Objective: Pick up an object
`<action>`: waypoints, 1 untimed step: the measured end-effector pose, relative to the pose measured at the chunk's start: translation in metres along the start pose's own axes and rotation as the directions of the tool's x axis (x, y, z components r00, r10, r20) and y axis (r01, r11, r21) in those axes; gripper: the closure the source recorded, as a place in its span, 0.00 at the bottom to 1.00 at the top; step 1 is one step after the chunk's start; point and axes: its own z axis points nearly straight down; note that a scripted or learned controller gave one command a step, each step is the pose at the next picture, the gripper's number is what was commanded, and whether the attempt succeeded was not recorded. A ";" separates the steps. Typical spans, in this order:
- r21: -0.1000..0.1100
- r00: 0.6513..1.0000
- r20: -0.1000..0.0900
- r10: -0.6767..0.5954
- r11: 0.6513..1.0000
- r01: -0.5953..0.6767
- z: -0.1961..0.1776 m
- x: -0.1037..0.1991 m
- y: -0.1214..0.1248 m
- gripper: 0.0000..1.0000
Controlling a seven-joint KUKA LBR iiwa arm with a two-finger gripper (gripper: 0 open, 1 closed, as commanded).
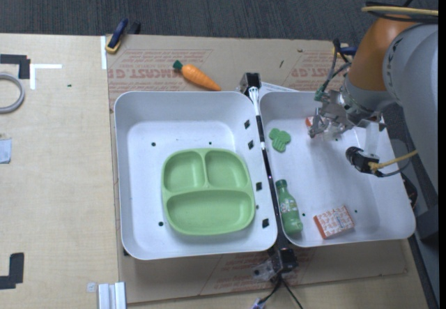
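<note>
Right bin [390, 227]: holds every loose thing within reach of the arm; the choice of object is open.
Red box [334, 222]: lies flat near the front edge. Probably light card, stiff but crushable; take it across its short sides, gently.
Green bottle [288, 207]: lies on its side along the divider, cap pointing away from the front. Likely smooth, rounded plastic that could roll or slip; grip across the middle of the body, though the wall beside it leaves little room for a finger.
Green soft piece [279, 139]: sits farther back, near the divider. Small, low and lumpy, probably light; a pinch from above across its narrow width seems best.
Gripper [326, 126]: hangs over the far part of the right bin, beside the green piece but apart from it. I cannot tell how far the jaws stand apart, and nothing shows between them.
Left bin [136, 182]: carries a green divided plate [208, 192].
Carrot [198, 75]: lies outside the bins, on the cardboard behind.
</note>
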 end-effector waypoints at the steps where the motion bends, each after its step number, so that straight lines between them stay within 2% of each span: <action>1: -0.005 0.997 -0.001 0.074 0.997 -0.074 -0.130 0.009 -0.008 1.00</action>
